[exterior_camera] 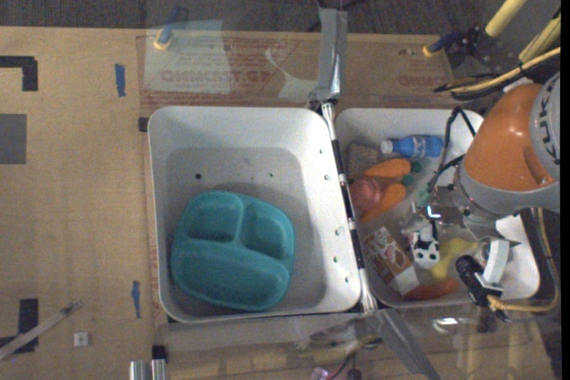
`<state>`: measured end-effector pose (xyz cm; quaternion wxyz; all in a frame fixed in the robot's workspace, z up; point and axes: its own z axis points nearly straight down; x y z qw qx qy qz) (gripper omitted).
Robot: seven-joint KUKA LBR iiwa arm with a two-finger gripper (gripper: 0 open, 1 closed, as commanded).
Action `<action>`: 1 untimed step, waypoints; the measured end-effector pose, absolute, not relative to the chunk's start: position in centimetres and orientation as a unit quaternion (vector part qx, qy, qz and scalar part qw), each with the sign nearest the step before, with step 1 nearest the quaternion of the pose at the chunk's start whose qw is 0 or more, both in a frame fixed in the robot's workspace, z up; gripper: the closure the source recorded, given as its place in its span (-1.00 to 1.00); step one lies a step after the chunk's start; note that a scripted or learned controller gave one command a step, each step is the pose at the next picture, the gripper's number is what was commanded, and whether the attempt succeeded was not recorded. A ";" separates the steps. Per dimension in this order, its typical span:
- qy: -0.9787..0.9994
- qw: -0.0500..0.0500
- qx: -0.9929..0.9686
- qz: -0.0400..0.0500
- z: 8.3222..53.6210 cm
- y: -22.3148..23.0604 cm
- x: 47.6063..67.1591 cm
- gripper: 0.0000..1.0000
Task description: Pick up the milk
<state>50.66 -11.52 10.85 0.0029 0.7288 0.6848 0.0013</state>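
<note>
Approach step. Gripper (426, 231) sits low in the right bin (525, 280), right of frame centre, just above the milk (427, 252), a small cow-patterned carton among the clutter. Can't tell whether it is spread or pressed together. Next: confirm the milk is between the pads, close, lift straight, clear the carrot (387, 169) and bottle (411, 145).

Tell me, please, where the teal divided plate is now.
In the camera view, the teal divided plate lies in the left white bin, toward its front, apart from the arm's gripper over the right bin.
</note>
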 end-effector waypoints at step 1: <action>0.726 0.000 0.687 0.000 18.4 -4.0 48.1 1.00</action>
